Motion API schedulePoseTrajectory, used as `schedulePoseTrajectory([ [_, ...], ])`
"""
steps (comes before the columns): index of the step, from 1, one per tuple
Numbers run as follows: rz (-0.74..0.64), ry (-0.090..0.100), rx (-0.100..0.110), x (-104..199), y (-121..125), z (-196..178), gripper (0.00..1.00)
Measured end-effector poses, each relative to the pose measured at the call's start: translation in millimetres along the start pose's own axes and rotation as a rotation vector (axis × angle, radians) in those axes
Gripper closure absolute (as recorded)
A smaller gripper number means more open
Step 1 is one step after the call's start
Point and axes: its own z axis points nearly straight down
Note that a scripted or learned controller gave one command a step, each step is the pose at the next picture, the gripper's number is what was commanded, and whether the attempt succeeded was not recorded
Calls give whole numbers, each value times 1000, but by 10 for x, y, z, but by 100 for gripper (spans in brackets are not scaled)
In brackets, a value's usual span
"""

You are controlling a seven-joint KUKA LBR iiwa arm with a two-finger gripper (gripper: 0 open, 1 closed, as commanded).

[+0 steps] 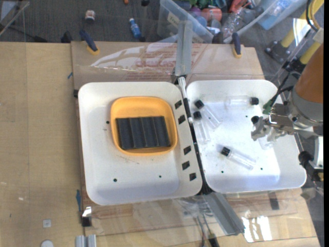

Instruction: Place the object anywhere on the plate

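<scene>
Gripper (260,133) is seen low over right bin (241,176) among clear vials (237,157); finger state can't be told; orange plate (144,107) sits in left bin (103,179).

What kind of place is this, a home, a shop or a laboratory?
Most likely a robotics laboratory. A robot arm's gripper reaches over two white bins set side by side on a bench, one holding an orange plate. On the floor behind stands a clear tub of mixed colourful items.
</scene>
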Motion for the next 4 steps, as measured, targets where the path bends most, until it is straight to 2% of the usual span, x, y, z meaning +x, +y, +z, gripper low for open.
schedulePoseTrajectory([
  [1,-186,-2,-2,240,578,190,100],
  [2,-327,-2,-3,648,1098,249,100],
  [3,-483,-3,-5,1025,1348,267,100],
  [4,-555,-3,-5,1151,1327,-7,100],
])
